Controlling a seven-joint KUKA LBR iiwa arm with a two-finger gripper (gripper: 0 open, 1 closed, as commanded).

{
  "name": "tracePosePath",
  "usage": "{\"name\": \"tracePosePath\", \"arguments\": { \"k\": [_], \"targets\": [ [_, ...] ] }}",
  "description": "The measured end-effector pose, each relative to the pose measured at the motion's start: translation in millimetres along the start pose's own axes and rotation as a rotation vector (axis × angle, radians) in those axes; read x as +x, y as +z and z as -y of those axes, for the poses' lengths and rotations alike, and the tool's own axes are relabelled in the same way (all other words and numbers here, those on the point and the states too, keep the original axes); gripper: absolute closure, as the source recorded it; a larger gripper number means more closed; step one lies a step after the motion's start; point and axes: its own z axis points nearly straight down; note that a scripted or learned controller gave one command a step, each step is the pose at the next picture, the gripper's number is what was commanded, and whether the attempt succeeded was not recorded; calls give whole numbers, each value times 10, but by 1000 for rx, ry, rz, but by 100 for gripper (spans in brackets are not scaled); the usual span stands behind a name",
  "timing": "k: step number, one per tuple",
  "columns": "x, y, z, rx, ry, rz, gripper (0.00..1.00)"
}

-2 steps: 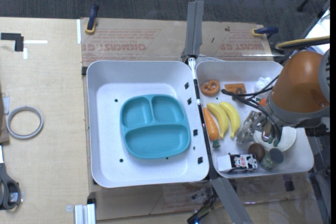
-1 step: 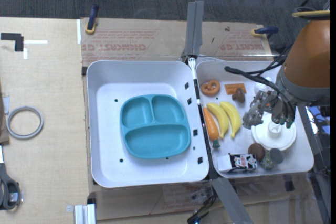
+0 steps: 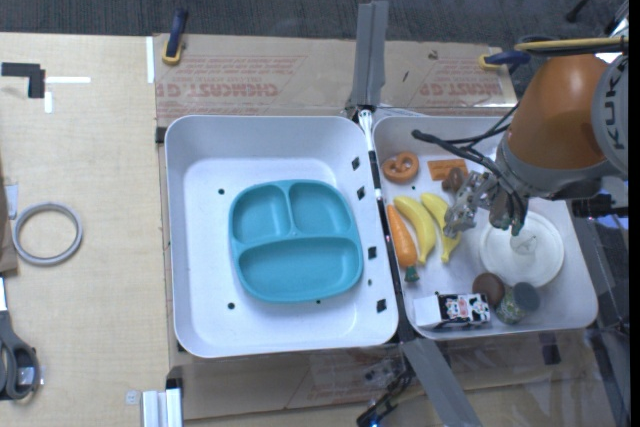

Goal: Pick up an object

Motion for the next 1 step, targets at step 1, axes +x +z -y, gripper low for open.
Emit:
{"name": "tracePosePath", "arguments": {
  "k": [1],
  "targets": [
    [8, 17, 9, 1, 1, -3, 0]
  ]
}}
